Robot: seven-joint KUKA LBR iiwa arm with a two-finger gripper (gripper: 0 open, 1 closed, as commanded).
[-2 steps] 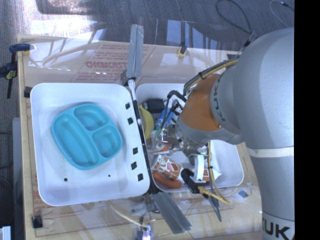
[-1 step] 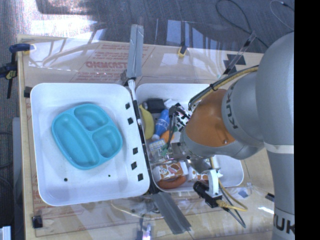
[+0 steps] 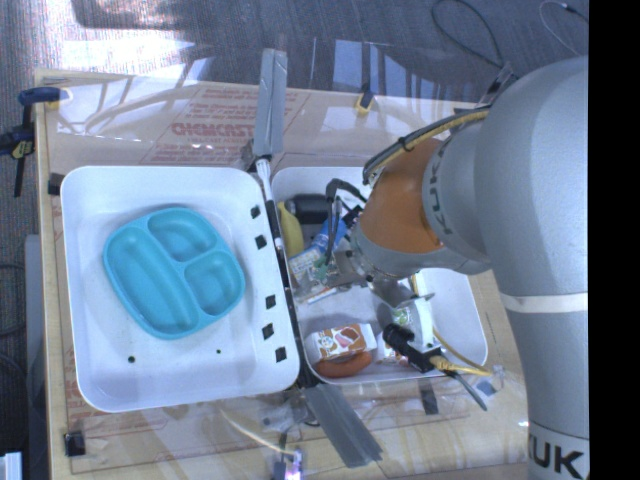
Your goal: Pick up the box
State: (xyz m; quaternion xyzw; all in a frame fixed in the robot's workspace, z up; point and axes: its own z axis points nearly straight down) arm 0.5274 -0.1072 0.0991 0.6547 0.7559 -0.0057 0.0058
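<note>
Small box (image 3: 343,342) spotted at near edge of right bin (image 3: 462,303), resting on brown-red item (image 3: 340,368). Gripper (image 3: 338,256) hangs over packet (image 3: 313,274) mid-bin, apart from box; open or clenched cannot be told. Box judged light, stiff cardboard, possibly glossy and slippery; hold best taken across narrow sides. Label brown, white and orange, wording too small to be read. Red print on cardboard sheet (image 3: 215,128) behind bins not made out.
</note>
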